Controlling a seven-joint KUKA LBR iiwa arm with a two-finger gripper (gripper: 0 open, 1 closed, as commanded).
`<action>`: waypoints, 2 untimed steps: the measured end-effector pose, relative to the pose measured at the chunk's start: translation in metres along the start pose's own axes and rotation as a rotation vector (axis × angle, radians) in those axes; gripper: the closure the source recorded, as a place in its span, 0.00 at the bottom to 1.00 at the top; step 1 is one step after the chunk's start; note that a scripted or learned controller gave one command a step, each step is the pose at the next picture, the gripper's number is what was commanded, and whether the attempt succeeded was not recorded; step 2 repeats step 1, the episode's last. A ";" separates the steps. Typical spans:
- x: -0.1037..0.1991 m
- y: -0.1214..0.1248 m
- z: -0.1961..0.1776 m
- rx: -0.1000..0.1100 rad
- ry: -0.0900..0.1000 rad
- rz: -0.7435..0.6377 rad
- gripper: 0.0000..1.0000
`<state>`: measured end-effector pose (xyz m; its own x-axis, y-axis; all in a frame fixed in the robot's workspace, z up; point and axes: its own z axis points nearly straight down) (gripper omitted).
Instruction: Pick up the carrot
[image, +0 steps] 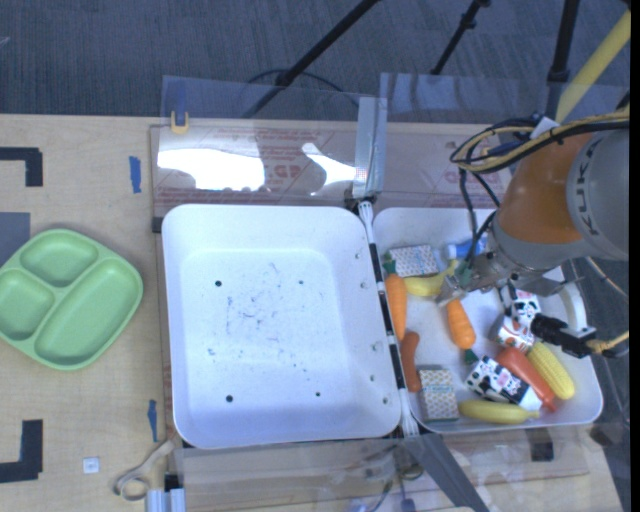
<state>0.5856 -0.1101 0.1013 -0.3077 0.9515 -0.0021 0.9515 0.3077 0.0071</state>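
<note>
Carrots first: a short orange plastic carrot (459, 324) lies in the middle of the right white bin (588, 405), tilted, top end pointing up toward the gripper (462, 281). That two-finger gripper hangs just above the carrot's upper end, close over it, and whether it touches I cannot tell. Open or clenched? I cannot tell that either; the tips are lost in clutter and dark cabling.

A longer orange carrot-shaped piece (397, 306) lies along the bin's left wall, with a darker red-orange stick (410, 361) just below it. A yellow banana-like piece (424, 287) sits beside the gripper. Two speckled beige blocks show, one (416, 260) near the top of the bin, one (438, 392) near the bottom. Lower right, things are packed tight: a black-and-white cow-patterned toy (495, 379), a red-orange sausage-shaped piece (524, 371), a yellow corn cob (553, 369), a yellow banana (497, 411) along the front wall.

On the grey arm (604, 200), white letters read "KU" before the edge cuts them off; the orange band (538, 195) sits just left of them.

The left white bin (265, 320) shows faint blue scribble marks, nothing readable. Out left on the wooden bench (80, 420), a green divided plate (65, 296) rests.
</note>
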 end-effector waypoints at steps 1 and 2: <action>0.026 0.096 -0.084 0.003 0.001 -0.078 1.00; 0.026 0.096 -0.084 0.003 0.001 -0.078 1.00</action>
